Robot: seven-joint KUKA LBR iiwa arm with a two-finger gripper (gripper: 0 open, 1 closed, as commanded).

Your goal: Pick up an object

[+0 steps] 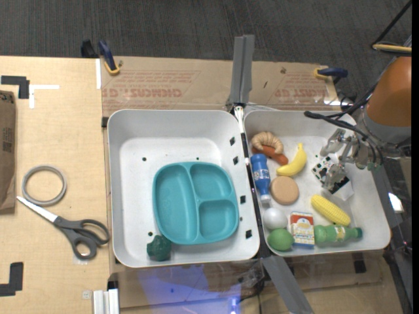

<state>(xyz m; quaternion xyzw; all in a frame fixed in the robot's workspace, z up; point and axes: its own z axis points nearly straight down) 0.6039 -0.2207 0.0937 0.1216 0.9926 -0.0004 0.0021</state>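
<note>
One gripper [335,165] low over right bin [373,237], beside corn cob [330,209]

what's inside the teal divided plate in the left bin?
The teal divided plate shows three bare compartments with nothing in them. A dark green object sits in the left bin against the plate's lower-left rim. What lies beneath the plate is covered.

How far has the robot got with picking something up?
Nothing looks picked up yet. The toys, such as the banana, the corn cob and the green bottle, lie in the right bin. The gripper is over that bin's right side, near the corn cob; I can't see anything between its fingers. Grabbing and lifting an object are still left.
</note>
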